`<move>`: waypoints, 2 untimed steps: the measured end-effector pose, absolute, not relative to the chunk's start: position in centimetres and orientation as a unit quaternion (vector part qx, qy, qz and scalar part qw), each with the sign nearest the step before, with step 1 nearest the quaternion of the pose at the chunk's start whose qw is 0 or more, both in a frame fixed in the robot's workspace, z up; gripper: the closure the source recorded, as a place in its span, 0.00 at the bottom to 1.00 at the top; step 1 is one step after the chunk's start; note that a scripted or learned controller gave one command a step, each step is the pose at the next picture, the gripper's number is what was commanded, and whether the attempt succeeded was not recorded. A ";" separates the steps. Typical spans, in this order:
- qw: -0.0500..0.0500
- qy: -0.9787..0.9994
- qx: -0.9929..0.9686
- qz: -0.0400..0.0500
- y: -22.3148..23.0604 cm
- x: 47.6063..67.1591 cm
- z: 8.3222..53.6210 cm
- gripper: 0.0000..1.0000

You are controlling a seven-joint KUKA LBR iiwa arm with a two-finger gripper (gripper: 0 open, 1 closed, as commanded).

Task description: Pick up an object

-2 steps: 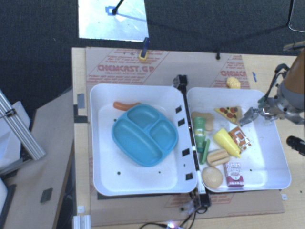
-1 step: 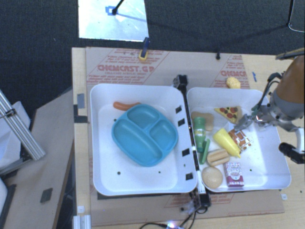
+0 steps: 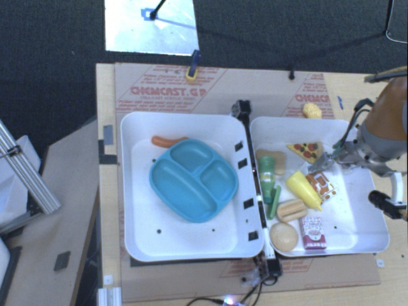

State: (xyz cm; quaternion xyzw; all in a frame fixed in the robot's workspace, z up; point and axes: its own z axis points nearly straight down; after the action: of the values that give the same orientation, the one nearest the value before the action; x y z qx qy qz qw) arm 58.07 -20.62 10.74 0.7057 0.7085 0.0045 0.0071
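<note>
from my seat nothing is picked up yet. my gripper (image 3: 323, 161) hangs low in the right bin (image 3: 357, 238), just beside the pizza slice (image 3: 306, 150) and above the yellow wedge (image 3: 303, 189) and snack packet (image 3: 323, 185). whether it is open, i cannot tell. the grasp and lift are left, i judge.

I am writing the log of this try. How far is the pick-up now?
Done: the arm has reached over the right bin. In hand: the gripper sits low beside the pizza slice and the yellow toy; nothing is visibly held. Left: to grasp an object and lift it.
</note>
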 end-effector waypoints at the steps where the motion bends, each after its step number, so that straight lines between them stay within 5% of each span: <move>1: 0.010 0.709 0.705 0.007 -20.5 58.3 11.9 1.00; 2: 0.003 0.709 0.705 0.002 -19.7 59.0 17.8 1.00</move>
State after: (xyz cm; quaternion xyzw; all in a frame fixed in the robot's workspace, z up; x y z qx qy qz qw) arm 58.96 -19.66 17.76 0.7050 0.7091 0.0019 0.0034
